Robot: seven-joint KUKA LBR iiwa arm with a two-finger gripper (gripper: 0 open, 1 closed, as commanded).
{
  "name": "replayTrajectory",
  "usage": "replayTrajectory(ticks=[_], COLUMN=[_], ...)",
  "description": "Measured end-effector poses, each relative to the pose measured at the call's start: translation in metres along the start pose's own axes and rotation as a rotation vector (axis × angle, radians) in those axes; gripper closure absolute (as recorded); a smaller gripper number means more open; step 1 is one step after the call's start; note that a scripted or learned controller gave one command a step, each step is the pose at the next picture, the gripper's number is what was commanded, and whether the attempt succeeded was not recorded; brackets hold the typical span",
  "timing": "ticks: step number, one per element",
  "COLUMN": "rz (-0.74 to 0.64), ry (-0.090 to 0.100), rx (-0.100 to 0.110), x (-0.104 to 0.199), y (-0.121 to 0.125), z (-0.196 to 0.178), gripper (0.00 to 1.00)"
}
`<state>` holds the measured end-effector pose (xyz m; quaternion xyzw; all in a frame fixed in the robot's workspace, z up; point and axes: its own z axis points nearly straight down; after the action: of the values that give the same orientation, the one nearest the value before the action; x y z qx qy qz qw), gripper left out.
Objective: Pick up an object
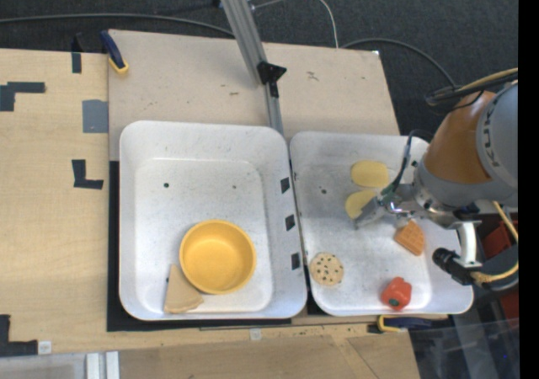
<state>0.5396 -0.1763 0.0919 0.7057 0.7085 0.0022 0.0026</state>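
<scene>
Two shallow white bins sat side by side on the pale worktop [194, 74]. The left bin [143, 150] held a yellow bowl [217, 256] near its front, and a tan wedge-shaped piece [179, 293] lay just beside the bowl at its lower left, its edge touching or tucked under the rim. The right bin [324, 158] carried several small things: a flat yellow oval piece [370, 173] toward the back, a second yellow piece [360, 202] just in front of it, an orange block [411, 239] further to the right, a round speckled cookie [326, 269] near the front left, and a red, tomato-like object [397, 292] at the front. The grey arm with its orange band [459, 146] reached in from the right and hung low over the right bin. Its gripper [376, 209] sat at the second yellow piece, the metal tips touching or very close to that piece's right edge; whether the fingers were open or closed could not be told from this angle, and nothing could be seen held between them. The orange block lay just beside the gripper body, on its lower right. A grey metal pole [244, 19] slanted down from the top toward the gap between the bins.
</scene>
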Motion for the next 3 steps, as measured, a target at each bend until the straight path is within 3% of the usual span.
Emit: replayTrajectory(ticks=[1, 3], rz=[0.001, 0.002], ry=[0.002, -0.001], rx=[0.009, 0.003], x=[0.000, -0.003], y=[-0.003, -0.004], z=[-0.008, -0.113], gripper=[1.00, 1.00])
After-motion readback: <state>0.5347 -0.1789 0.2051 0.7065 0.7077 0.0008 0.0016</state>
